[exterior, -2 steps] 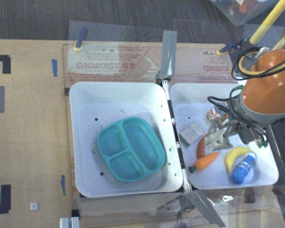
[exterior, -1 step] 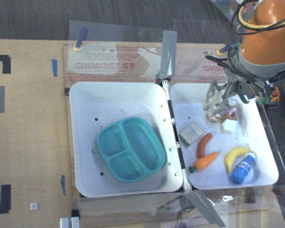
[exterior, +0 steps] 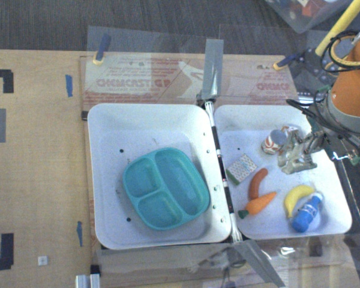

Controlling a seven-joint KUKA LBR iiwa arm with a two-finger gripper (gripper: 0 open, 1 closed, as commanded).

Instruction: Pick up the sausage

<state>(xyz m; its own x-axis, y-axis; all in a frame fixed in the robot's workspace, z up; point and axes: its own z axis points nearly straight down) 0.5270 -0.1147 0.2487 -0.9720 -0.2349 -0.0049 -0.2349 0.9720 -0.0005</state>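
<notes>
Tool (exterior: 297,155): metal two-finger unit, low in the upper right part of the right bin (exterior: 342,221), below the orange wrist band at the frame's right edge; whether its fingers stand apart or together cannot be told from this slant, and nothing is seen between them. Sausage (exterior: 257,183): reddish-brown, lying at a slant near the bin's middle, down and left of the tool and apart from it. Step in hand, by judgement: the approach, with no grasp yet made. Next move calls for a shift toward the frame's lower left, a turn of the wrist to straddle the sausage across its narrow width, then a descent. Neighbours: carrot (exterior: 260,203) just below the sausage, its end touching or nearly so (the tightest side); small checked card (exterior: 242,168) just beside it on the upper left; a round grey-and-orange item (exterior: 275,141) near the tool; banana (exterior: 299,197) and blue bottle (exterior: 306,215) to the lower right, with some bare floor between. Left bin (exterior: 108,131) holds a teal divided plate (exterior: 165,188), well apart. Bin walls stand far enough from the sausage.
</notes>
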